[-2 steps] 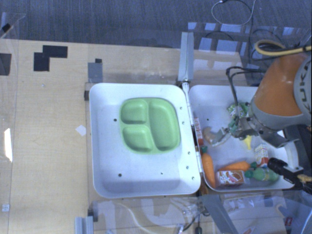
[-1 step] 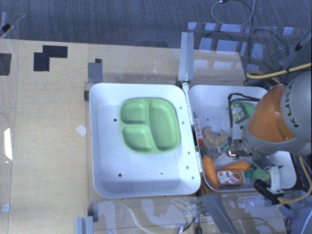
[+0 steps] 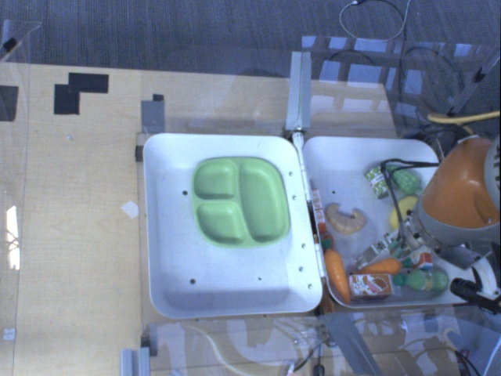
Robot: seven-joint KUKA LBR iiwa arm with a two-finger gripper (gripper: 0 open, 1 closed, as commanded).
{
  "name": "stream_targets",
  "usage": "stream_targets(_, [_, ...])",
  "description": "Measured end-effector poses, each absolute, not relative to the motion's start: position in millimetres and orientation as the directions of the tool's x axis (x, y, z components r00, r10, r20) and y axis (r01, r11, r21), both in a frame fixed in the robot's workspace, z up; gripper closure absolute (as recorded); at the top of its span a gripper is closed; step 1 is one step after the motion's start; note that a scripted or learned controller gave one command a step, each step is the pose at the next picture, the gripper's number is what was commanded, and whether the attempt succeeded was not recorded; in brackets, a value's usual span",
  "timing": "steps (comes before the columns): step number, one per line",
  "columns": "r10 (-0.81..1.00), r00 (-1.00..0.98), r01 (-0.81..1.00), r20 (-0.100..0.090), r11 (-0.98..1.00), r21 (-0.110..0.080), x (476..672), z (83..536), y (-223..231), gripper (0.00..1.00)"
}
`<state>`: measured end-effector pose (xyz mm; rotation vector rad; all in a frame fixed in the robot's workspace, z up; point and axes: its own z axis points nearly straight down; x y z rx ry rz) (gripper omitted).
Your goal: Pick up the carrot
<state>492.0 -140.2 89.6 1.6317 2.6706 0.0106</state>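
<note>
In the right bin point(image 3: 344, 159) a small tapered orange carrot point(image 3: 381, 266) lies near the front wall, just above a red carton point(image 3: 369, 286). A second, longer orange piece point(image 3: 337, 276) lies along the bin's left wall near the front corner. My gripper point(image 3: 394, 247) reaches down from under the arm's orange band point(image 3: 462, 190). It sits right over the small carrot's far side, very close to it. The wrist hides most of the gripper, and I see nothing clearly held.
A beige curved piece point(image 3: 345, 219), green items point(image 3: 405, 180), a yellow piece point(image 3: 398, 210) and a green bottle point(image 3: 427, 281) crowd the right bin. The left bin point(image 3: 168, 233) holds a green divided plate point(image 3: 239, 200). Cables hang at the far right.
</note>
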Motion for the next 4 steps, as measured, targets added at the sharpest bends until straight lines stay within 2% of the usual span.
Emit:
stream_targets(1, [0.889,-0.458,0.889,-0.009,0.458,0.017,494.6,100.6,-139.0,1.0])
stream_targets(2, [0.969,-0.249,0.969,-0.002,0.249,0.004,488.6,198.2,-91.4,1.0])
stream_targets(3, [0.968,-0.249,0.968,-0.002,0.249,0.004,488.5,198.1,-91.4,0.0])
stream_targets(4, [0.792,-0.61,0.792,-0.008,0.61,0.008,490.9,89.2,-104.9,0.0])
